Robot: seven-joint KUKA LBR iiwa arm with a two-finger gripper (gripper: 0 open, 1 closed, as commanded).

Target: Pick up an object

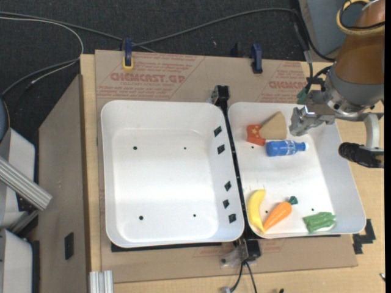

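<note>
Blue bottle (285, 148), yellow banana (256, 208), orange carrot (278, 214), white bins (122, 116).

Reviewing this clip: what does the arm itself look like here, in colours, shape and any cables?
The arm is bulky and rounded: a grey upper link, then a wide orange band above the wrist. Below that sits a silver metal flange with dark cables bunched beside it. The gripper is a small grey metal piece. A yellowish ring lies on the orange section's top.

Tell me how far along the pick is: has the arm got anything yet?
Nothing looks picked yet. The gripper sits low over the right bin, close to the blue bottle and the tan wedge, with no object visibly between its fingers. Banana, carrot, green piece and red block all lie in the bin. Grasping and lifting are left.
</note>
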